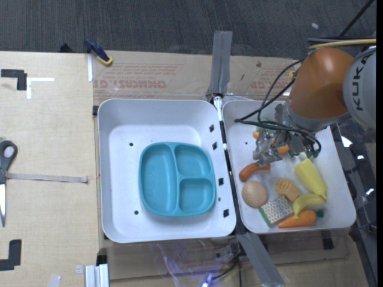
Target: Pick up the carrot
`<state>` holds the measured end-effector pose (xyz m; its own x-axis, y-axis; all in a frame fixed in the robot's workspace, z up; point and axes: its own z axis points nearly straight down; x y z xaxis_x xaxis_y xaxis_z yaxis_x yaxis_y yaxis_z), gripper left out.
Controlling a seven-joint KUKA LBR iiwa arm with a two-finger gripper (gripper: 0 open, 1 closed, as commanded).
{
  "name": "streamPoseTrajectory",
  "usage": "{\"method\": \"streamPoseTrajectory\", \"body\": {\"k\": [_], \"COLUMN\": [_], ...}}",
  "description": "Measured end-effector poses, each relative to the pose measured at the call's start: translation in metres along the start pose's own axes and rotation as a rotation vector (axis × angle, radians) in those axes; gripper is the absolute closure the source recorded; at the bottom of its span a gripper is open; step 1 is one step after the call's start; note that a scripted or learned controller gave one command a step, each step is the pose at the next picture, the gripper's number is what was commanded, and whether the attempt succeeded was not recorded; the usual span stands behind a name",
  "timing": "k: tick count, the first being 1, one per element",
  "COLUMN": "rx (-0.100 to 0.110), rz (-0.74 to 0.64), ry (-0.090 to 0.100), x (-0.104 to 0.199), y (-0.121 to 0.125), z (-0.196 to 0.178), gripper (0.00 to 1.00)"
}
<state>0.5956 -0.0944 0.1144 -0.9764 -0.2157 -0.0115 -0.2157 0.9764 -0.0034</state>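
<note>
The carrot (297,219), orange with a green tip at its right end, lies along the front edge of the right bin (341,160). My gripper (267,152) hangs over the back left part of that bin, well behind and to the left of the carrot. It is right above the right end of a reddish-orange sausage-shaped piece (252,171). The arm's orange band and a bundle of cables hide much of the gripper.
Around the carrot lie a banana (307,202), a yellow piece (311,177), a waffle-like piece (287,188), a checkered block (276,210) and a beige egg (255,193). The left bin (119,124) holds a teal divided plate (178,178). Scissors (5,160) lie far left.
</note>
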Motion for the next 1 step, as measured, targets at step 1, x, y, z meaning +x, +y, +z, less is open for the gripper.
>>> {"method": "streamPoseTrajectory", "body": {"k": [1], "rx": [-0.003], "rz": [-0.012], "ry": [0.005], "x": [0.0155], "y": [0.0660], "z": [-0.0788], "gripper": [1.00]}}
